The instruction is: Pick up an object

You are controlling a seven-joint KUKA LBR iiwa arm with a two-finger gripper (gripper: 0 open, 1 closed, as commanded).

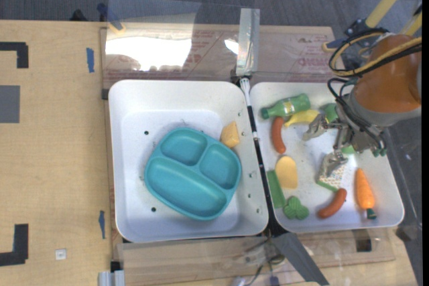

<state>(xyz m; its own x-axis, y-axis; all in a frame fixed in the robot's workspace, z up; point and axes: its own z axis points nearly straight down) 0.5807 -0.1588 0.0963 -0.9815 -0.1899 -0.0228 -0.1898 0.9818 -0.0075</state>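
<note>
My gripper [332, 161] hangs low in the right bin [392, 211], just above a small white patterned piece [334, 175] that lies on the bin floor. Around it lie a red sausage [332, 203], an orange carrot [364, 191], a yellow-orange fruit [287, 171] and a broccoli floret [295, 208]. Farther back are a green bottle [287, 106], a yellow banana [303, 118] and an orange-red hot dog [277, 135]. Nothing shows as lifted off the floor.
A green stick [275, 188] lies along the right bin's left wall. The left bin [127, 110] holds a teal divided plate [193, 173] and a yellow-orange wedge [230, 134]. The arm's orange band [392, 77] and cables overhang the right bin's back right.
</note>
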